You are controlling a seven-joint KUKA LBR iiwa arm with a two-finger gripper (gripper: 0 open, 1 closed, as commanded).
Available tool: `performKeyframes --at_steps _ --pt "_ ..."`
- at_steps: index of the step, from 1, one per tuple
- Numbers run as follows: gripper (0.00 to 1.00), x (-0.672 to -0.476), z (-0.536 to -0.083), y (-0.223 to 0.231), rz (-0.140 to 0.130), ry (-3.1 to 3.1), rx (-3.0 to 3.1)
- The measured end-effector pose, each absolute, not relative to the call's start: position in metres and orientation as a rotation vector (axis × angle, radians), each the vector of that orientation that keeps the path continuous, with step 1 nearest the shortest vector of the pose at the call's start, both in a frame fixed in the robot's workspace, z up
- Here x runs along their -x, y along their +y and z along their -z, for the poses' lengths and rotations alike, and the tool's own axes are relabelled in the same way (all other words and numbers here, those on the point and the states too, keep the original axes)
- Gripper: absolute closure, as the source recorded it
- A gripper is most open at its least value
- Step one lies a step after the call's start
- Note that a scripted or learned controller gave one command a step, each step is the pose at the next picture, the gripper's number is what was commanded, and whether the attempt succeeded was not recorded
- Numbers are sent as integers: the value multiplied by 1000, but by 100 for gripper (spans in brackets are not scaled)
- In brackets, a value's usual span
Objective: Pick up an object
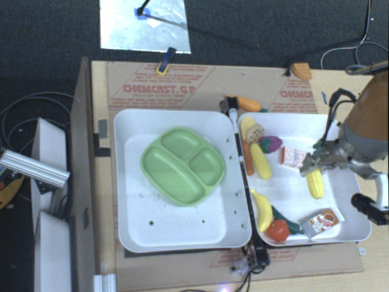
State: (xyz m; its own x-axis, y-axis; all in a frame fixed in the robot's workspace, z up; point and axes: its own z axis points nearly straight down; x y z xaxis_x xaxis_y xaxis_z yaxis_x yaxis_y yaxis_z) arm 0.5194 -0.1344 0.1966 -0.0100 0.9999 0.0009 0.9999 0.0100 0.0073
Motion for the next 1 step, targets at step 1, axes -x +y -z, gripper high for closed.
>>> performKeyframes --at_steps 1 --pt "100 -545 -220 -65 -6 2232 -2207"
